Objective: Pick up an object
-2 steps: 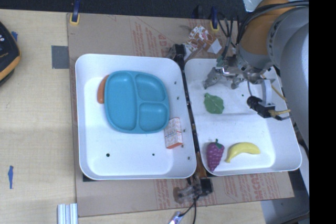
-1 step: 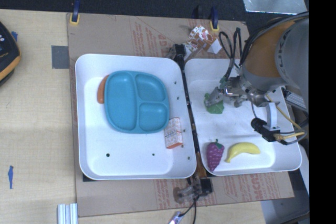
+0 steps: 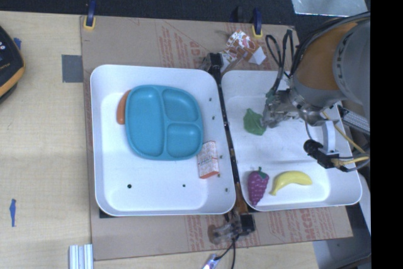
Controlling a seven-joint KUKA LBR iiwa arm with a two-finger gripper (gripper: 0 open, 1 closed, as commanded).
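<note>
My gripper point(image 3: 272, 115) sits in the right bin point(image 3: 286, 154), touching the green toy point(image 3: 254, 122) at its nine o'clock; grip unclear.

You see gripper point(image 3: 272, 115) low in right bin point(image 3: 286, 151), touching green object point(image 3: 254, 123). Purple grapes point(image 3: 257, 185) and banana point(image 3: 290, 181) near front wall. Left bin point(image 3: 107, 135): blue divided plate point(image 3: 164, 122), small carton point(image 3: 208, 159).

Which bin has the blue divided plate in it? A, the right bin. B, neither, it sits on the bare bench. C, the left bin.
C: the blue divided plate lies inside the left bin, while the right bin holds the banana and grapes.
</note>
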